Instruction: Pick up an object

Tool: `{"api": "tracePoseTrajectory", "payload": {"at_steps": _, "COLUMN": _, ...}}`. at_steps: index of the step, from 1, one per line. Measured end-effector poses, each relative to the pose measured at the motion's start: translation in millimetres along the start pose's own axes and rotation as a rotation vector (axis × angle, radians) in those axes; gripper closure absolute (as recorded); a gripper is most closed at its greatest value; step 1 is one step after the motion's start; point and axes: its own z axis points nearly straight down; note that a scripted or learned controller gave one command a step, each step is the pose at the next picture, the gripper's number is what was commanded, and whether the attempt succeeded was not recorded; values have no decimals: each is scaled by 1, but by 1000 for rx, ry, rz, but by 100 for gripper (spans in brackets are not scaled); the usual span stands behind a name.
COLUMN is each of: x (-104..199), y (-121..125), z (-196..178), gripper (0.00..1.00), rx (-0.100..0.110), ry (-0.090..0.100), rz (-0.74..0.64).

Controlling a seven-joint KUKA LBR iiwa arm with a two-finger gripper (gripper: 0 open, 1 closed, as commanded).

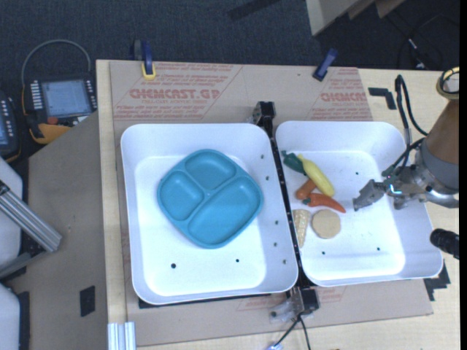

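So the gripper [367, 195] sits low in the right bin [365, 265], right of the round cookie [326, 224], probably lining up; can't tell its finger state.

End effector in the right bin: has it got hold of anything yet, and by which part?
Nothing is held. The end effector hangs over bare bin floor in the right bin, apart from the toy food pieces to its left.

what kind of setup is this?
Likely a robot lab bench: two white bins on a clamped board, toy food, a divided blue plate, and a teach pendant nearby.
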Motion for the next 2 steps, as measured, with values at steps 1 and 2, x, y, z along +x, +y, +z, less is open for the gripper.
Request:
{"api": "tracePoseTrajectory", "payload": {"at_steps": 1, "x": -7, "y": 5, "z": 57, "gripper": 0, "rx": 6, "ry": 2, "rz": 1}}
{"api": "tracePoseTrajectory", "payload": {"at_steps": 2, "x": -7, "y": 4, "z": 103, "gripper": 0, "rx": 2, "ry": 1, "rz": 1}}
